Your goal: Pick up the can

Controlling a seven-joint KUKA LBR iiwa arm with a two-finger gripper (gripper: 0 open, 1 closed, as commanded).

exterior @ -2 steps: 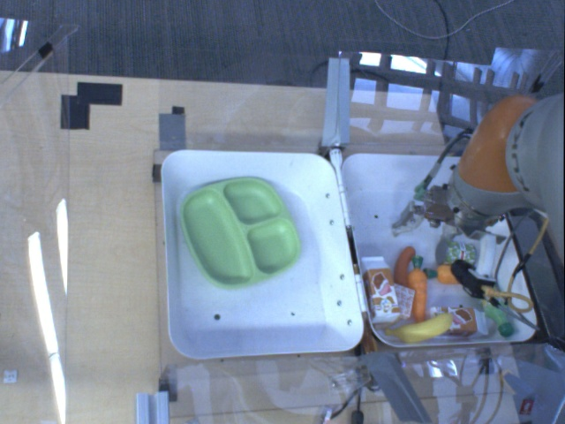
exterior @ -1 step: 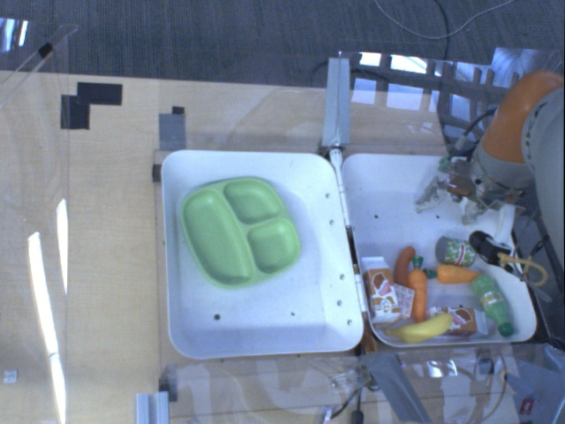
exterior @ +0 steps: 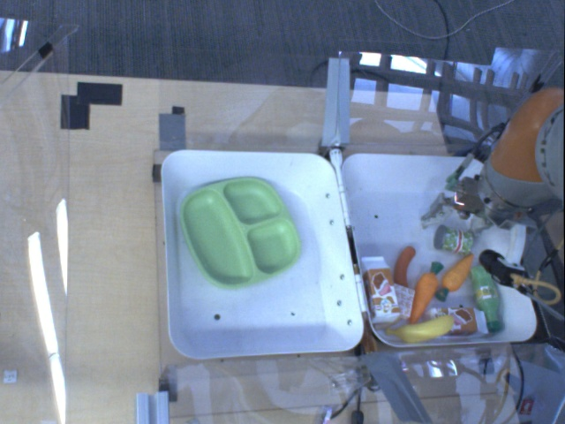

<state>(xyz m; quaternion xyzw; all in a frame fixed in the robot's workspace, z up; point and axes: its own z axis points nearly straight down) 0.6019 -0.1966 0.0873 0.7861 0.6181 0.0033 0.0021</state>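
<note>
Gripper (exterior: 448, 203) hovers just above the can (exterior: 455, 238).

Vantage: one fixed camera mounted above the bench (exterior: 106, 237), looking down at a slant.
Facing: across the wooden surface toward the dark carpeted floor (exterior: 221, 16) at the far side.
Distance: set well back, taking in both white bins whole, the left bin (exterior: 256, 325) and the right bin (exterior: 388, 184).
Right side: the arm (exterior: 530, 148) enters the picture here.
Near edge: metal bench framing (exterior: 388, 387) runs along the bottom.
</note>
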